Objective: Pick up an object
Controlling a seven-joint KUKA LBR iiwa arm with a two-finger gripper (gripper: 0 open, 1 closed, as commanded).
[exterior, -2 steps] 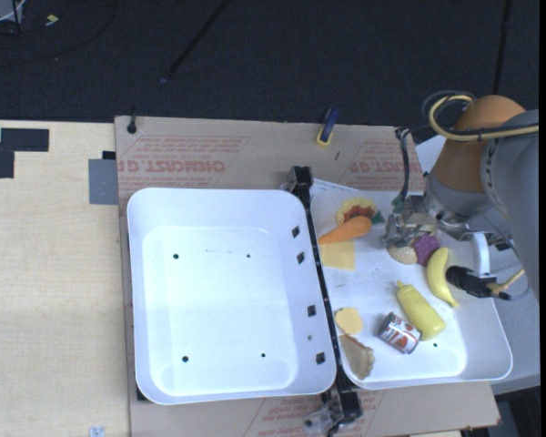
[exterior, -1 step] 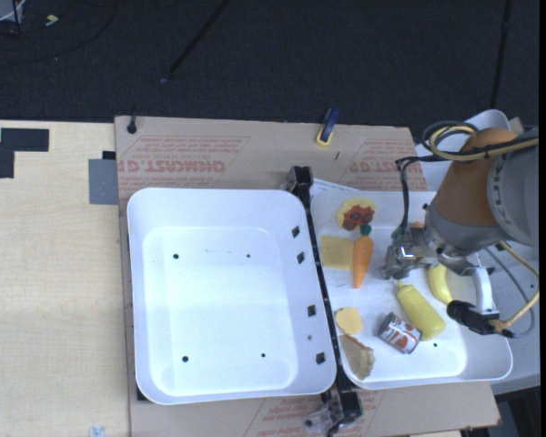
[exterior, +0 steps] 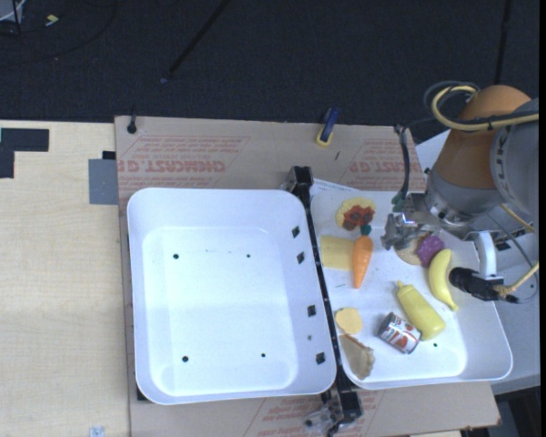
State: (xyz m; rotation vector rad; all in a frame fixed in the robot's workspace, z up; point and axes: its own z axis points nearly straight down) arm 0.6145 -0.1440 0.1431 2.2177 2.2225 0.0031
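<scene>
In the right bin (exterior: 491,367), w/ the arm coming in at 3 o'clock, the gripper (exterior: 400,230) hangs low near the top; grip state can't be told. Contents: 1 carrot (exterior: 360,260) at center-left, 1 banana (exterior: 439,278) at 3 o'clock, 1 yellow bottle (exterior: 420,309) and 1 red-white can (exterior: 400,333) toward 5 o'clock, 1 purple piece (exterior: 429,247) beside the gripper. Left bin (exterior: 155,371): 1.

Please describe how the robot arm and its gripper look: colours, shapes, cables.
The arm is thick, rounded and grey, with an orange band above the wrist. A yellowish cable loops over the band. The gripper is small, of dark grey metal.
</scene>
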